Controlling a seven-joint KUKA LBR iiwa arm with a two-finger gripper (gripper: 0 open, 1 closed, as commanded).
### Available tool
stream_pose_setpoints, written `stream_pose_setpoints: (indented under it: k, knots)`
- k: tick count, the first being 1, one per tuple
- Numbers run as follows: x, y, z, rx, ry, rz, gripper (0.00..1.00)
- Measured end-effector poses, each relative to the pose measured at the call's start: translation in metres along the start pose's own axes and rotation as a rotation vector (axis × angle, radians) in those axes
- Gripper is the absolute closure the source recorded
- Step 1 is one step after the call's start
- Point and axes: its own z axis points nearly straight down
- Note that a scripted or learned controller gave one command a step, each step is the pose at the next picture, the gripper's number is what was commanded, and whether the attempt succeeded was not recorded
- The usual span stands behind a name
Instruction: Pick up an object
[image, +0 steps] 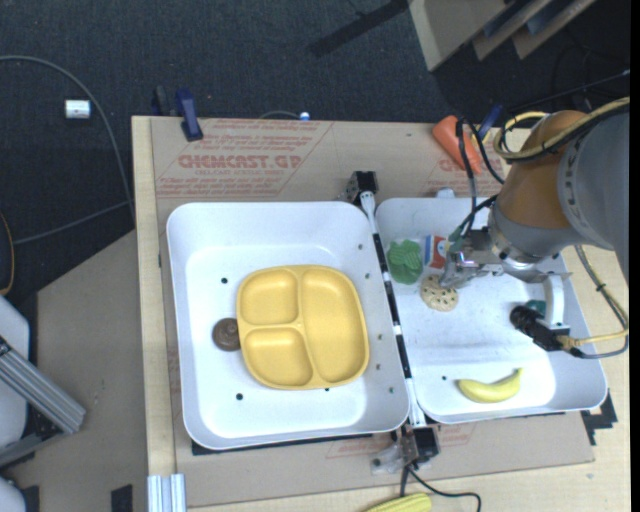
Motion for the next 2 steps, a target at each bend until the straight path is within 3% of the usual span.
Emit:
stream_pose_setpoints:
  k: [1,2]
  knots:
    - [0.011,-0.078,0.012,0.007,0.002,0.0,1.0]
    - [-0.054,-0.052,-0.085,0.004,0.0,0.001,1.0]
